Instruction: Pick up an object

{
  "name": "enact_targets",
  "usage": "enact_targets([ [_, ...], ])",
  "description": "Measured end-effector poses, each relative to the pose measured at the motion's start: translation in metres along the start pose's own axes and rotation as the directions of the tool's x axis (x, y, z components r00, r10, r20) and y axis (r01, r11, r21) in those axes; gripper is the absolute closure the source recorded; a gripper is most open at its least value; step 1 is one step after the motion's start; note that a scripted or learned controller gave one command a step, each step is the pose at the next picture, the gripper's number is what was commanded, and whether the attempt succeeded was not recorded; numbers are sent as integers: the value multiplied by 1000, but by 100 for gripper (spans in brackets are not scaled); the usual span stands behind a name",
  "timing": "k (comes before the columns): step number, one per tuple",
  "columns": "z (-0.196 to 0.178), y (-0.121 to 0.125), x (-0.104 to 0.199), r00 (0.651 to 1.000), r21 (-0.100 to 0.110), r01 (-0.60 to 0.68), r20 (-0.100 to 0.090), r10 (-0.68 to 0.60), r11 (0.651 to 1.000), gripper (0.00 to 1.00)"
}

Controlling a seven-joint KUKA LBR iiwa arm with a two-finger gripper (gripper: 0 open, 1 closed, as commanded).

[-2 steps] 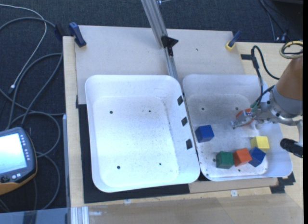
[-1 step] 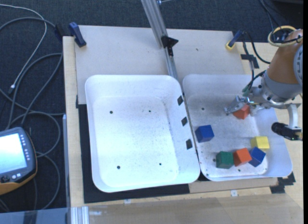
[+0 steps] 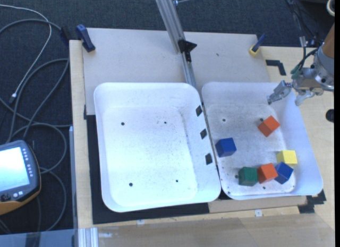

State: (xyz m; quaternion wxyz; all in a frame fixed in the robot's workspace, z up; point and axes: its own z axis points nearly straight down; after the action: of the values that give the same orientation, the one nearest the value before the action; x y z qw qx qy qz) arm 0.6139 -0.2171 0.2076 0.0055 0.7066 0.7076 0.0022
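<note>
In the right bin [image 3: 234, 100] lie several small cubes. An orange cube [image 3: 269, 126] sits alone toward the bin's right side, and a blue cube [image 3: 226, 147] lies near its left wall. Along the front edge a green cube [image 3: 247, 176], a second orange cube [image 3: 267, 172] and a second blue cube [image 3: 284, 172] huddle together, with a yellow cube [image 3: 287, 158] just behind them. My gripper [image 3: 286, 99] hangs over the bin's far right corner, open, with nothing between its fingers. It is above and behind the lone orange cube, apart from it.
The left bin [image 3: 106, 102] stands beside the right one. A slanted metal rail [image 3: 170, 17] runs from the top of the view down to the gap between the bins. Blue [image 3: 85, 37] and yellow [image 3: 256, 45] clamps hold the board's far corners. A handheld pendant [image 3: 16, 174] lies at the left.
</note>
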Motion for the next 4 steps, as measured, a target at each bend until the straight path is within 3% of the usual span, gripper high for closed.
enact_targets([
  [1,113,-31,0,1000,20,-2,-8,3,1000,0],
  [2,108,60,1,1000,7,3,-5,-3,1000,0],
  [4,107,-34,39,1000,15,-2,-7,2,1000,0],
])
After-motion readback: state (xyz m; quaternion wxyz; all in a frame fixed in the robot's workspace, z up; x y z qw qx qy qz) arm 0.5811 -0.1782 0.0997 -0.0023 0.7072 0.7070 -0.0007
